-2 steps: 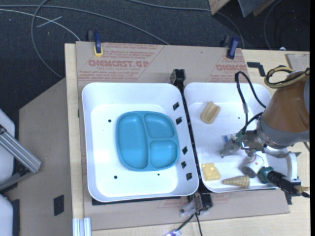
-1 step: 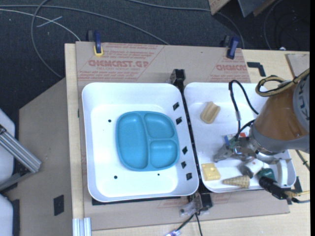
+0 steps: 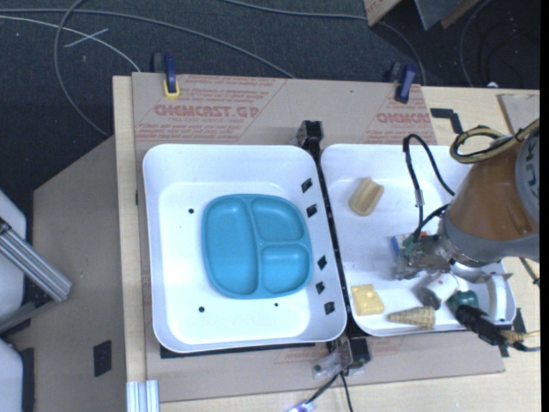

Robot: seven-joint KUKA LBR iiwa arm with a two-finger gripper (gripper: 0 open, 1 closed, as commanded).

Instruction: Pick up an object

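Note:
The right bin (image 3: pixel 384 163) holds a tan ridged bread-like piece (image 3: pixel 365 196) near its back left. A yellow cheese-like square (image 3: pixel 368 299) lies at its front left, with a tan waffle cone (image 3: pixel 413 318) just right of it. My gripper (image 3: pixel 415 264) hangs low over the bin's middle, its body partly hidden under the grey and orange wrist (image 3: pixel 493 213). Small blue and green parts show at the gripper. A dark green object (image 3: pixel 464 299) lies at the bin's front right under the arm.
The left bin (image 3: pixel 165 230) bears a blue divided plate (image 3: pixel 256 245) in its middle. Black clips line the divider (image 3: pixel 317 221) between the bins. Clamps hold the cardboard board at the back, and cables trail off the wrist on the right.

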